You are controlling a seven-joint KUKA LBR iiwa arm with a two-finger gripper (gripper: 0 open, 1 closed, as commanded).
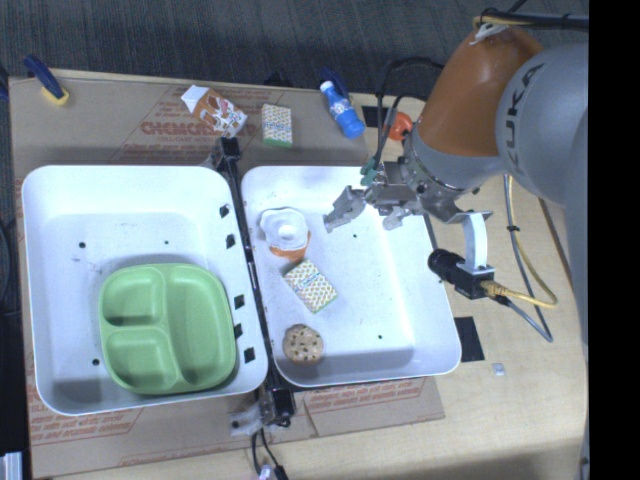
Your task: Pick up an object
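**Ana:** Cardboard covers the bench [520,408] under two white bins set side by side. What sits in each?

**Ben:** The left bin [60,208] holds a green divided plate [165,326] toward its near side. The right bin [400,308] holds three small things along its left half: a white cup with an orange base [285,233] near the far wall, a patterned packet [310,285] just nearer than it, and a round cookie [302,344] by the near wall.

**Ana:** And the arm?

**Ben:** It reaches in from the right, orange band on top, and the gripper [367,208] hangs over the far middle of the right bin. Its fingers are spread apart, one pointing toward the cup and one toward the right, with nothing between them.

**Ana:** How close is the cup to it?

**Ben:** Near, just to the left of the left finger [343,210], but apart from it. The packet lies nearer the camera and to the left; the cookie is well apart, close to the near wall.

**Ana:** Anything outside the bins?

**Ben:** Beyond the far edge lie a blue bottle [342,109], a small green packet [277,124], and a crumpled wrapper [213,111].
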